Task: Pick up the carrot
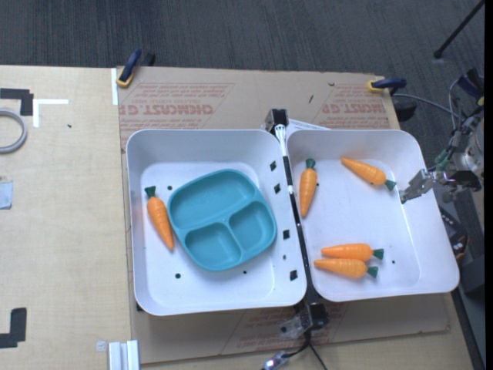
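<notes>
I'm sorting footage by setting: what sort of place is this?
Probably a robotics lab test bench: two shallow white plastic bins hold orange toy carrots, set on clamped cardboard sheet over grey carpet.

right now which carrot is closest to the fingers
The carrot at the top of the right bin, its leafy end toward the gripper at that bin's right rim. The other three in that bin lie farther off, and the fifth is in the left bin.

arm comes in from the right edge of the view, only its end part visible. gripper (pixel 416 187) sits low at the right side, pointing left and a bit down. nothing seen between its tips. wrist w/ cables behind it, up and to the right.
</notes>
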Tool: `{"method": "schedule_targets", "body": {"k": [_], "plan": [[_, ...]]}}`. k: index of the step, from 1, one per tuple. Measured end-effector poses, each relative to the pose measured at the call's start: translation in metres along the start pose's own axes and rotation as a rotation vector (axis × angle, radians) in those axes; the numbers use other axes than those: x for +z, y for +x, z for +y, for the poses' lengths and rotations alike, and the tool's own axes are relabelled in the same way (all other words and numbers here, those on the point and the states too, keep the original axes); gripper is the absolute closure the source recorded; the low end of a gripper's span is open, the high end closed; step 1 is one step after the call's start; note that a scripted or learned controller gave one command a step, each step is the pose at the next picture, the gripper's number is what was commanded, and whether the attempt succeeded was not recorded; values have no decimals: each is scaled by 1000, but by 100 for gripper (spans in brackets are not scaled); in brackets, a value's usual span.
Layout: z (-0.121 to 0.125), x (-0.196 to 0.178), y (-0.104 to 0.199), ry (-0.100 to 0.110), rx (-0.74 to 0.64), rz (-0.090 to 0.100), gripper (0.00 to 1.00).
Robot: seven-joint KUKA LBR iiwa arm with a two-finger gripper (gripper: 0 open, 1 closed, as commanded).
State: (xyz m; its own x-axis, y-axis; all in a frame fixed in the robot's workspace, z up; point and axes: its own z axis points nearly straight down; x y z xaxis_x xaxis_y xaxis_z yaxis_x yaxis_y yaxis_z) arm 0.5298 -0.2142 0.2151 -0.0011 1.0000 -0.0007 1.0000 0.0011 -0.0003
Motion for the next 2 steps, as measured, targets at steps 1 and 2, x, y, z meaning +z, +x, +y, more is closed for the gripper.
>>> {"method": "schedule_targets", "body": {"k": [1, 2], "plan": [[95, 74, 70, 1, 0, 0, 0], [112, 123, 8, 0, -1, 1, 0]]}}
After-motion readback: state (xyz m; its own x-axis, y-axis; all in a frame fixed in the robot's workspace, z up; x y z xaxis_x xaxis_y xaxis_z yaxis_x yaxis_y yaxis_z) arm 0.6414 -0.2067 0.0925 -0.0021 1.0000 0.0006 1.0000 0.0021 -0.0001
